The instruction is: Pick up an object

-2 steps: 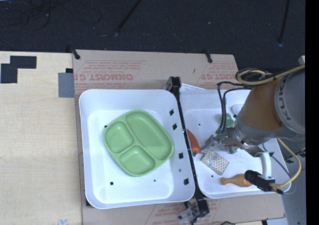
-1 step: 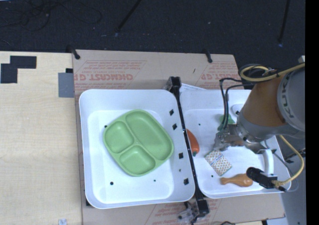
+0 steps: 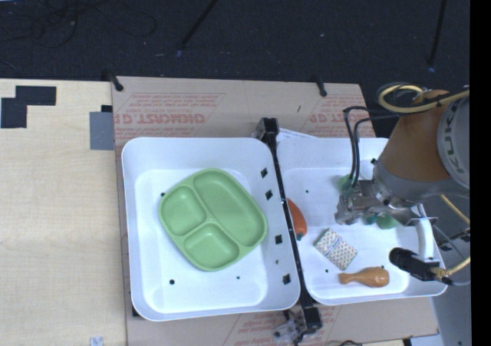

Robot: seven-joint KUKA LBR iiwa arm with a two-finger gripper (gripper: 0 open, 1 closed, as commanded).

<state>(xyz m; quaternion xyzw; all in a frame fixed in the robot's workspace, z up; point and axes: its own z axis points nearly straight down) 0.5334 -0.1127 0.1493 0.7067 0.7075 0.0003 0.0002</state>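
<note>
Robotics lab, white bins [image 3: 146, 183] on cardboard [image 3: 199, 107], grey arm [image 3: 430, 145], dangling cables [image 3: 354, 145]

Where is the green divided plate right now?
The green divided plate lies in the left bin, near its middle, across the divider from the orange object.

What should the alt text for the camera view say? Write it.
A grey and orange robot arm reaches from the right into the right white bin, its gripper low above an orange object, a patterned packet and a tan drumstick-shaped toy. The left white bin holds a green divided plate.
</note>
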